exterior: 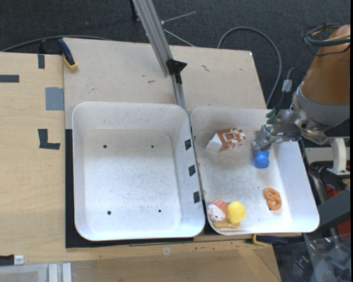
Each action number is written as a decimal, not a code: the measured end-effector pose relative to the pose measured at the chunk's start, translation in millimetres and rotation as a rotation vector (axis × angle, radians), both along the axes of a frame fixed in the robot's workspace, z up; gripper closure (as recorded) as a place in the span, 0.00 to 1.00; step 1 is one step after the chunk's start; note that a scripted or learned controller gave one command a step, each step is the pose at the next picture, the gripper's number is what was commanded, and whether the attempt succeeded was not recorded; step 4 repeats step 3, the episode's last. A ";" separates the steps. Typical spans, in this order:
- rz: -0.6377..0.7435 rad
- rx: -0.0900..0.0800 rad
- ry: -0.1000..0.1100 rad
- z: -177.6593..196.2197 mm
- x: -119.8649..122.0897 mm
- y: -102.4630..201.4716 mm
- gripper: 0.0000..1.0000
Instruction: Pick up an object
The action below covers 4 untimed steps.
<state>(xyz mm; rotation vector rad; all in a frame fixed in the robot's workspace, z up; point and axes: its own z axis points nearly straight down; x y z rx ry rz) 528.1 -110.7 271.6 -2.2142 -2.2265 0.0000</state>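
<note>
1. The hand hangs over the right bin, near its far right part; it is small and dark against the arm, and I cannot tell how it is set or whether it grips anything.
2. A blue object sits directly below the hand, touching or almost touching it; its top is partly covered, so contact is unclear.
3. A small white and orange house-shaped toy lies left of the hand.
4. An orange pretzel-like piece lies near the right wall.
5. A yellow ball and a pale toy sit touching at the near rim; the pale one's shape is hard to read.
6. The left bin sits beside it on the surface.
</note>
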 end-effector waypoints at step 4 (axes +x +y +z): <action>0.001 -0.001 0.004 -30.8 -3.6 173.4 1.00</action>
